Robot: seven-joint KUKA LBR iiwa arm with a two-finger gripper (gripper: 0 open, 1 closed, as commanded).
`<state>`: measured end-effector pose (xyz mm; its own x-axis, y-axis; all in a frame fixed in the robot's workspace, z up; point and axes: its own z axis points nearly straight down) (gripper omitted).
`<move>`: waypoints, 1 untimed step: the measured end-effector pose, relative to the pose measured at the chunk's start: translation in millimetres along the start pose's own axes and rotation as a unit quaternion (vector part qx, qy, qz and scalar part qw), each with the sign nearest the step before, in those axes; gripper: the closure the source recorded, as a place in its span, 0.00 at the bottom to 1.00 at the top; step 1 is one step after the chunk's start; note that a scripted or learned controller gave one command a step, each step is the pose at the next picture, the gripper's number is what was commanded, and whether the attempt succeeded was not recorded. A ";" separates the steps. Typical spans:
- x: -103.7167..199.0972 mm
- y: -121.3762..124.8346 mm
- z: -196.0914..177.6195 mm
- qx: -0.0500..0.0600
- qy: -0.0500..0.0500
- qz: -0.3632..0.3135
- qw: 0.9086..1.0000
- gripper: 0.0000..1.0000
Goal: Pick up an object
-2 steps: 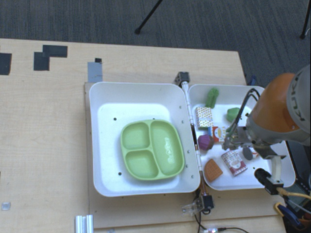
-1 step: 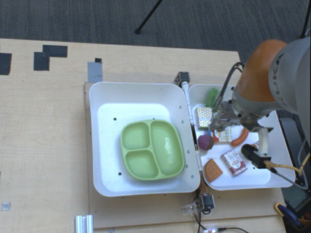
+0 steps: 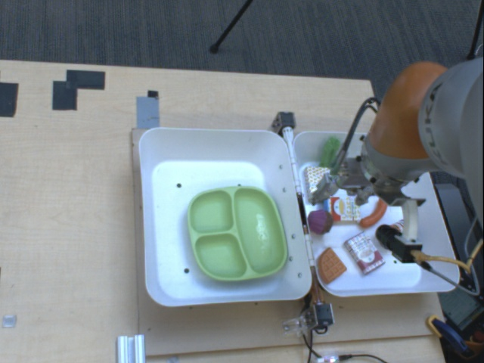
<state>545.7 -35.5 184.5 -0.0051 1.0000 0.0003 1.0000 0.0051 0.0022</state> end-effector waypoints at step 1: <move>-43.7 -39.0 88.1 -0.005 -0.001 0.000 1.000 0.00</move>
